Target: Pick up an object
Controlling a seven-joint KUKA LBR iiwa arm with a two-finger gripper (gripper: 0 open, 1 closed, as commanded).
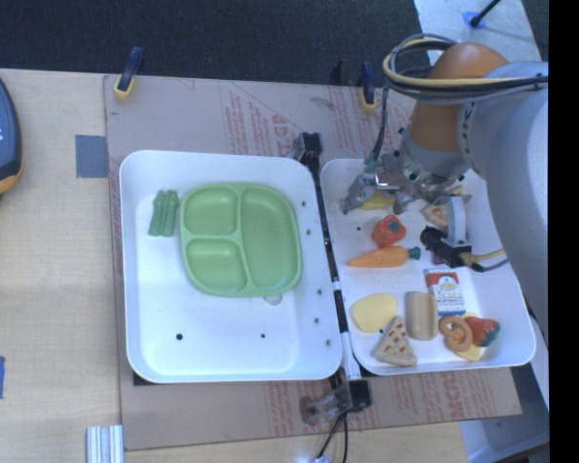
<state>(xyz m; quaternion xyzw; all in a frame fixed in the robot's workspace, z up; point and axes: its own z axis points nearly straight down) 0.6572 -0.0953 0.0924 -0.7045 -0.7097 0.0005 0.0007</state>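
Over the right bin, gripper hovers low among toy food.
Grasp not yet made, I judge; finger spread unreadable. Tomato lies just beside; next, descend and close.

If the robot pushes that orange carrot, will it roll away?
The tapered orange toy carrot looks round-bodied and lies on its side on the right white bin's flat floor, so it would probably roll, curving toward its thin tip. It looks like smooth plastic, likely light and a bit slippery.
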